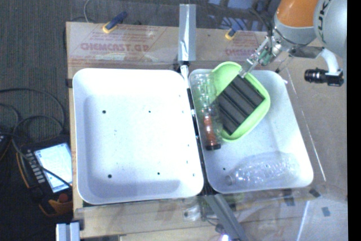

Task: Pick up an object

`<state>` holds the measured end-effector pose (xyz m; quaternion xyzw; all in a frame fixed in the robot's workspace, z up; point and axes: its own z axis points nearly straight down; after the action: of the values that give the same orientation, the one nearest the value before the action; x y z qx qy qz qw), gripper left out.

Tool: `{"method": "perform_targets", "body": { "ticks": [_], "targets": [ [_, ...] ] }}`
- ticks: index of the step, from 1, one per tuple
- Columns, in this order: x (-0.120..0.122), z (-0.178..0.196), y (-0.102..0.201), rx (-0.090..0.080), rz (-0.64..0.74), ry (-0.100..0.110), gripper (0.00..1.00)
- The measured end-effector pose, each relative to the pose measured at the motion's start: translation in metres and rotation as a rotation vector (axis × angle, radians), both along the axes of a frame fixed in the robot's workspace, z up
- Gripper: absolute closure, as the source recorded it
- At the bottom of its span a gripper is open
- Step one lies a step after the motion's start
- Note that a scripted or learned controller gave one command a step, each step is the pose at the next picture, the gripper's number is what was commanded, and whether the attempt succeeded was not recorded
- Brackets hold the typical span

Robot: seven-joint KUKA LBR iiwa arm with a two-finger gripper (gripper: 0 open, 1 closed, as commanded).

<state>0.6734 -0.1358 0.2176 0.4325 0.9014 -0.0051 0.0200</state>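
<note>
Clear plastic bottle (264, 171) at the near edge of the right bin (293, 132), nothing lifted yet
Gripper (248, 66) sits at the far rim of a green dish (243, 127) carrying a black ribbed block (240, 101); whether it grips cannot be told. Count: two white bins, left bin (135, 132) bare; one green dish, one black block, one clear bottle, one small brown bottle (210, 130), one glass jar (203, 89)
</note>
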Motion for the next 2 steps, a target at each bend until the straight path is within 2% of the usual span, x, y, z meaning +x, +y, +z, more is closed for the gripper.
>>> {"method": "perform_targets", "body": {
  "ticks": [1,2],
  "targets": [
    [-0.013,-0.031,0.042,0.014,0.195,0.034,1.0],
    [-0.04,0.004,0.084,0.011,0.031,0.03,1.0]
  ]
}}
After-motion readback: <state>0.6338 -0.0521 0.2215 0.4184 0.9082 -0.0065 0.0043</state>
